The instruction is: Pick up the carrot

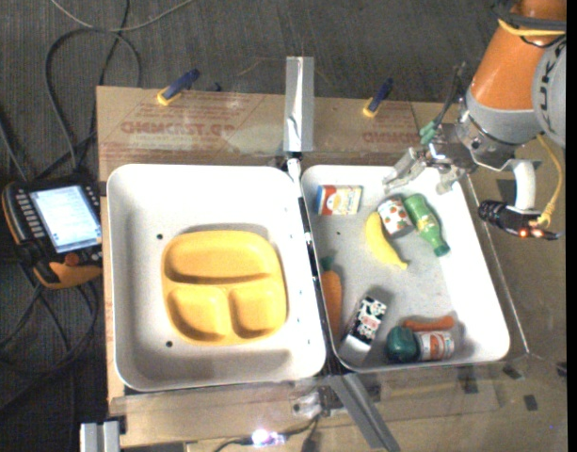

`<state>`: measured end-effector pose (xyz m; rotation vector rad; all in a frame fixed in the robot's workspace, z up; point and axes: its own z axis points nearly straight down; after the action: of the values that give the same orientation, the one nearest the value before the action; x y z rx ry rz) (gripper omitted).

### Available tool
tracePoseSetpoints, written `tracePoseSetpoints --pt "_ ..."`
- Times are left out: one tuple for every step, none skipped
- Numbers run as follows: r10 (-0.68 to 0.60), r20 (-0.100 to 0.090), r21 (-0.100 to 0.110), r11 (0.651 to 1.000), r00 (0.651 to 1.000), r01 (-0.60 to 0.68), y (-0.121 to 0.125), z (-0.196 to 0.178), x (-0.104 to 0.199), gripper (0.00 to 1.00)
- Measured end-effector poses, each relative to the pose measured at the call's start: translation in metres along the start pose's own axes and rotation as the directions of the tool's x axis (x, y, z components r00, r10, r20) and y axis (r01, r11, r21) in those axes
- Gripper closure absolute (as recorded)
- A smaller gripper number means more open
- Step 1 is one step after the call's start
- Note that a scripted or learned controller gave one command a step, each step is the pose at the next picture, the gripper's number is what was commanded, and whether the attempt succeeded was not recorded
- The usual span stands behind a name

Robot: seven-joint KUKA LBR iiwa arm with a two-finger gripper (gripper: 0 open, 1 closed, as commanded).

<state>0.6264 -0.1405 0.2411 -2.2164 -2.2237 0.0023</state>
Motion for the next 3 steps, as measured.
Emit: tracePoseSetpoints --pt "-0.116 0.0 -0.001 0.993 0.993 0.116 -0.044 0.121 0.035 0.0" --pt "-0.336 0.002 -0.002 0.942 0.942 0.336 0.043 0.057 0.11 0.0" --pt "-0.357 0.004 -0.002 0.934 0.934 0.357 -0.022 0.072 -0.005 0.0"
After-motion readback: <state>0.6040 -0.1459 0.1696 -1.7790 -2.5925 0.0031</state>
